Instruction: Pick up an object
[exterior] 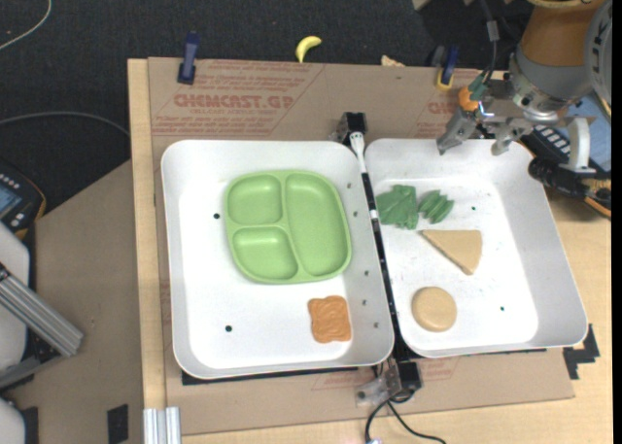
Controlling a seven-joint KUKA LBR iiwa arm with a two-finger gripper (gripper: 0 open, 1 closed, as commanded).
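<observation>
Tan and smooth, a round cookie-shaped piece lies nearest the viewer in the right bin, flat on the white floor, right of the black seam where the two bins meet. Across that seam, in the left bin, an orange waffle-textured square with rounded corners sits at about the same depth. Beyond the round piece lies a pale tan wedge, triangular and matte, its narrow point aimed at the seam. Farther still, just right of the seam, a dark green leafy piece with jagged lobes rests flat. Left of the seam, a light green plastic plate with three compartments and softly rounded corners lies in the middle of the left bin. Both bins are shallow, glossy white, with a few small dark dots. They sit on a brown cardboard sheet printed with red lettering, on the tabletop. At the far edge of the right bin hangs the end effector, its two metal fingers spread apart and holding nothing, well beyond the green leafy piece.
</observation>
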